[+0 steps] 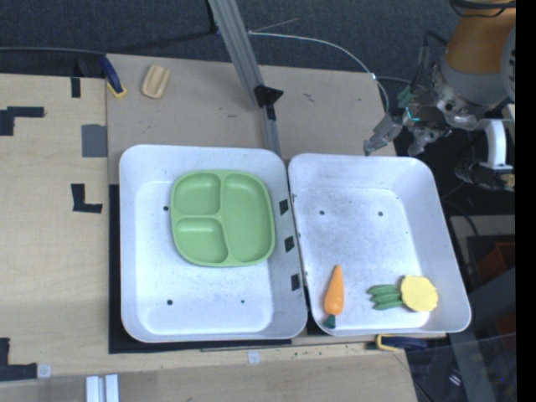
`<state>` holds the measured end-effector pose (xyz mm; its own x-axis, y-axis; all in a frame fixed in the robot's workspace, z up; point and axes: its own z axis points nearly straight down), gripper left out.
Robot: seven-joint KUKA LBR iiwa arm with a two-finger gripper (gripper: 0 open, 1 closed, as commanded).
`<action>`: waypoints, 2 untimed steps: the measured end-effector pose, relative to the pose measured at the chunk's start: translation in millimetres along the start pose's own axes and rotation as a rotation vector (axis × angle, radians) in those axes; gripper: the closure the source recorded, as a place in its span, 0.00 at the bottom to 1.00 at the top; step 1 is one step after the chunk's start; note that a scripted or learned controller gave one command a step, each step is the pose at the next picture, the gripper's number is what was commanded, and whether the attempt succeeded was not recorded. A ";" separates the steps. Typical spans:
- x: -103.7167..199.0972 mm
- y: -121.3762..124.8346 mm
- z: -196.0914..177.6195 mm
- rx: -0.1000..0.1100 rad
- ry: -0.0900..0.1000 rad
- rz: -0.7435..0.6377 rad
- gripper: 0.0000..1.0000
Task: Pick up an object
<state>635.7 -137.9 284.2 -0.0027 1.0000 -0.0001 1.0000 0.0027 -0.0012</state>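
Three toy foods lie along the front of the right bin (360,182): an orange carrot (334,289), a green pea pod (385,296) and a yellow round piece (419,293) touching the pod. My gripper (399,139) hangs beyond that bin's far right corner, well away from them. Its fingers stand open with nothing between them. The left bin (142,308) holds a green divided plate (223,218).
A slanted metal pole (243,44) rises behind the gap between the bins. A tan block (155,81) and a blue-and-yellow clip (113,75) rest on the bench at the back left. A thin white cable (335,53) arcs toward the arm.
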 end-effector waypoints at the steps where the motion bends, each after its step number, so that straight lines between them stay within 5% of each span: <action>1: -0.1 0.0 0.0 0.000 -0.001 0.000 0.00; 2: -4.0 8.0 56.1 0.005 -0.001 0.001 0.00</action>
<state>643.7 -141.9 228.0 -0.0013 1.0000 -0.0008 1.0000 0.0013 -0.0066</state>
